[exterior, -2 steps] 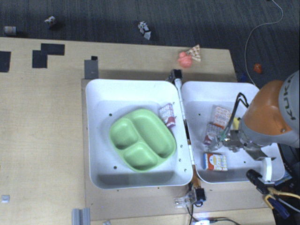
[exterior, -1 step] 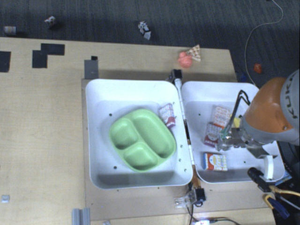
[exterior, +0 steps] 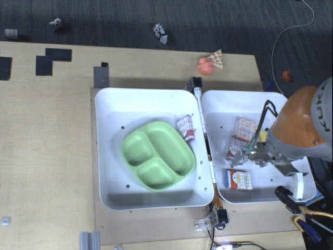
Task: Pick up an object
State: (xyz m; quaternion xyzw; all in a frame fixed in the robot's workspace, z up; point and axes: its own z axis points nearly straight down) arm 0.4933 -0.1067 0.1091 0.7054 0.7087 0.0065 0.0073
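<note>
Over the right bin (exterior: pixel 223 105), the gripper (exterior: pixel 243 154) hung low among small packets; whether it was open or closed could not be told. A printed packet (exterior: pixel 244 130) lay just behind it, a small carton (exterior: pixel 239 179) just before it. Left of that bin, a green divided plate (exterior: pixel 157 154) sat in the left bin (exterior: pixel 112 139).

The arm (exterior: pixel 307 124) runs off the picture's right edge, and its bulk covers part of the right bin (exterior: pixel 223 105). The gripper (exterior: pixel 244 154) is blurred against the crumpled wrapper (exterior: pixel 235 152) beneath it. The print on the small carton (exterior: pixel 239 179) and on the packet (exterior: pixel 186 127) is too small to read.
</note>
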